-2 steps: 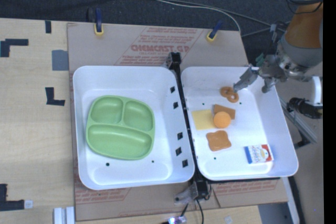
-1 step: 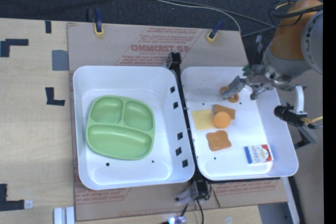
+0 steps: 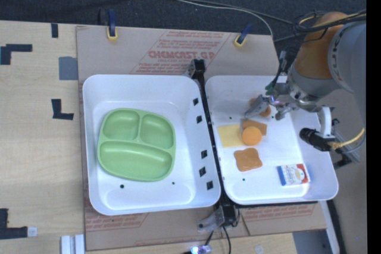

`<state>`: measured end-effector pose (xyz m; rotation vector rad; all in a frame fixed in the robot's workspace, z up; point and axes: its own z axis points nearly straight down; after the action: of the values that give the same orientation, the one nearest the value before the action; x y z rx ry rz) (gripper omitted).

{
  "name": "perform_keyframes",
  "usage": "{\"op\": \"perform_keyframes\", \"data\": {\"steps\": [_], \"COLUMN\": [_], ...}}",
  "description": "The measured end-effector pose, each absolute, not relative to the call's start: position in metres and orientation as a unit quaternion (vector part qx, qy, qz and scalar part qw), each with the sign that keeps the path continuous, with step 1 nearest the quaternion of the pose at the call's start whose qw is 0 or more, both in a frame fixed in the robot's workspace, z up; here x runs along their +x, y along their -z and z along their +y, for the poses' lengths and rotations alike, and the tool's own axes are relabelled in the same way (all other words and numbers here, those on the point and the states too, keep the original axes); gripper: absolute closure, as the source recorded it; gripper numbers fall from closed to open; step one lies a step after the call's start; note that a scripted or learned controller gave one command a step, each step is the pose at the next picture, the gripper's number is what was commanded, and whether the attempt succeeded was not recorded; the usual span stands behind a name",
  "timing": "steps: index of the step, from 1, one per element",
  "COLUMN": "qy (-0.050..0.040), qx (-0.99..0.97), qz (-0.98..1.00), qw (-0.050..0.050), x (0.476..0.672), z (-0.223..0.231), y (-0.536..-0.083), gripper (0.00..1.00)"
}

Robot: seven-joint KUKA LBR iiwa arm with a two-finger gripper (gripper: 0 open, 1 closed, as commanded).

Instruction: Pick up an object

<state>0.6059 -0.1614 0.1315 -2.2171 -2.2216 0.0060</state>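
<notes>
While hovering low over the far part of the right bin (image 3: 324,187), claw (image 3: 265,107) down among the food pieces, grey arm (image 3: 333,65) reaching in from the right. Prongs spread partway, tips angled toward the left, nothing visibly between them — no hold to call yet. Just near of the tips: a small orange-brown block (image 3: 257,126), touching an orange ball (image 3: 252,136). Left of the ball, a pale yellow slice (image 3: 228,135) lying flat. Nearer again, a toast-coloured piece (image 3: 247,159), and at the near right corner a small blue-and-white packet (image 3: 293,175), well apart from the rest. Over in the left bin (image 3: 95,92), a green divided plate (image 3: 136,144), untouched, far from the action.

Risks from here, as a judgement: block and ball packed tight, so closing prongs could catch both or squeeze one out sideways. Round ball likely to roll off at a nudge. Flat slice hard to get under. Tips landing on the bin floor beside the block, closing on air. Dark divider (image 3: 206,122) close by too.
</notes>
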Motion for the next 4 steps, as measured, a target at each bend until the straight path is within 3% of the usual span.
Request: {"op": "perform_keyframes", "data": {"steps": [1,3,4], "qy": [-0.001,0.0009,-0.0009], "qx": [-0.706,-0.706,-0.706], "qz": [-0.708,-0.708,-0.708], "qw": [0.001,-0.001,0.001], "x": [0.607,0.606,0.595], "z": [-0.161,-0.16,-0.112], "y": [-0.144,-0.226,-0.219], "gripper": [1.0,1.0,1.0]}}
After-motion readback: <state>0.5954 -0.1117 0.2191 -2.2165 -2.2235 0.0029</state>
